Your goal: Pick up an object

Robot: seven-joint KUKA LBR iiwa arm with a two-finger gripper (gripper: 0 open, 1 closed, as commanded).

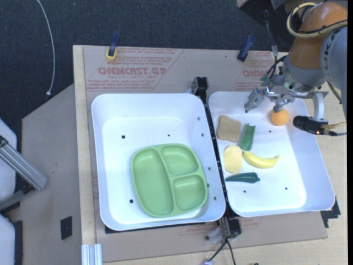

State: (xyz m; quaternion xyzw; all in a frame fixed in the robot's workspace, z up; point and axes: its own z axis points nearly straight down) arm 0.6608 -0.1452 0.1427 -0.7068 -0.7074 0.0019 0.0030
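The grey arm with its orange band reached in from the right and its two-finger gripper (267,99) hung over the far end of the right shallow white bin (309,195). The fingers (252,102) were spread apart, with nothing between them. Just to the right of the gripper, a small round orange fruit (280,117) lay on the bin floor, close to the nearer metal finger but not gripped.

The other pieces in that bin lay nearer its left wall. A tan, squarish slab like a slice of bread (228,128) sat beside the wall, and a short green cucumber-like stick (247,137) leaned against its right edge. Below them rested a pale yellow rounded block (233,159), touching a yellow banana (261,159) that curved off to the right. A dark green slender pepper-like piece (242,177) lay just below those two.

The left shallow white bin (110,115) held a light green plastic tray with three compartments (169,179), set toward the near right corner. Both bins stood side by side on a brown board surface (138,68) printed with red lettering, which carried a yellow-and-blue clamp (112,46) and a blue clamp (245,48) on its far edge.
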